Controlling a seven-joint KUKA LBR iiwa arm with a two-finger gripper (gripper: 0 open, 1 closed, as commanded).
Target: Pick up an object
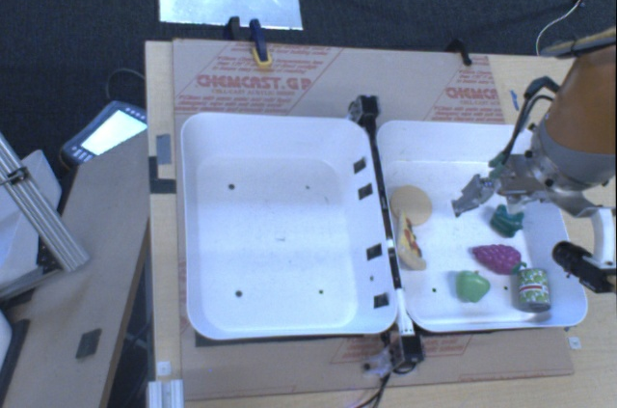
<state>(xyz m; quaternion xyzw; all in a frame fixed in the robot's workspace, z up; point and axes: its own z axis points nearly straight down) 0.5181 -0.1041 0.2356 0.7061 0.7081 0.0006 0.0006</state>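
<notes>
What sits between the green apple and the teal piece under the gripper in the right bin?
In the camera view, the purple grape bunch lies between the green apple and the teal piece.

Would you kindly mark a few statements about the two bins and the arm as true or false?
1. All the objects lie in the right bin. True.
2. The can stands at the bin's far left corner. False: it is near the front right corner.
3. The purple grapes lie between the teal object and the green apple. True.
4. The gripper is over the left bin. False: it is over the right bin.
5. A tan disc lies near the divider. True.
</notes>
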